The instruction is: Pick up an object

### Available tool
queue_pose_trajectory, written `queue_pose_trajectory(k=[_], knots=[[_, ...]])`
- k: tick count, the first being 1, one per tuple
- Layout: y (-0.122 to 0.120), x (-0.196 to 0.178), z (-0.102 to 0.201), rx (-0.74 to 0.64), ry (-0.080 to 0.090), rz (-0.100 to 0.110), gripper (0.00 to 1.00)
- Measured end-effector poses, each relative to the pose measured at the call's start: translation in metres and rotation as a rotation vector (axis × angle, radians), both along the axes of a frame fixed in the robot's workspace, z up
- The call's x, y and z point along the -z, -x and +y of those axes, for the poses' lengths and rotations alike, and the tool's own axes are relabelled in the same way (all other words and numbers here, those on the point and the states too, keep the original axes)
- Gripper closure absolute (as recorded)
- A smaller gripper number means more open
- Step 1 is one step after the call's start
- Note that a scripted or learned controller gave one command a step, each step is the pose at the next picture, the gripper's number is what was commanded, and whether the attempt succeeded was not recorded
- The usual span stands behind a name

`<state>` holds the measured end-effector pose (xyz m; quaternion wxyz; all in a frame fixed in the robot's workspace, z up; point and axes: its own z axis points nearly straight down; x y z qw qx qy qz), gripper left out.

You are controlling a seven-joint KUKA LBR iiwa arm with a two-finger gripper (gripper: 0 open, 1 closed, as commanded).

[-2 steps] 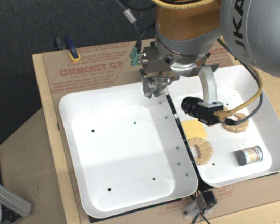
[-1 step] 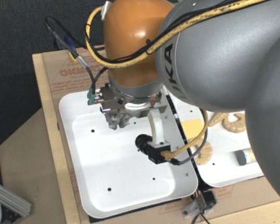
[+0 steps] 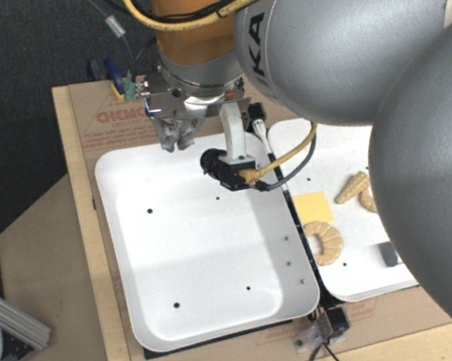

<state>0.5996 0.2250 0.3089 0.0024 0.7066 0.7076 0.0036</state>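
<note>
Where bins meet, yellow block (image 3: 313,207) beside croissant (image 3: 327,241)

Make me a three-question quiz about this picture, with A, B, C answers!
1. Where does the yellow square sponge lie?
A. right white bin
B. left white bin
C. on the cardboard

2. What colour is the band on the grey robot arm?
A. blue
B. orange
C. green

3. Where does the arm's gripper hang?
A. above the right bin's front edge
B. outside both bins
C. above the left bin's far edge

Answers: 1 A, the sponge sits beside the tan ring-shaped bread piece. 2 B, the band is orange. 3 C, it hangs by the left bin's far rim.
</note>
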Motion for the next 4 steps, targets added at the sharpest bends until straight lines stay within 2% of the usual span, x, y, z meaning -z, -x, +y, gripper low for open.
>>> queue_pose_trajectory(k=[1, 2, 3, 4], knots=[[-0.068, 0.008, -0.001, 0.001, 0.001, 0.003, 1.0], [-0.06, -0.02, 0.0, 0.0, 0.0, 0.003, 1.0], [-0.009, 0.023, -0.016, 0.003, 0.004, 0.016, 1.0], [-0.057, -0.006, 0.001, -0.001, 0.0, 0.002, 1.0]])
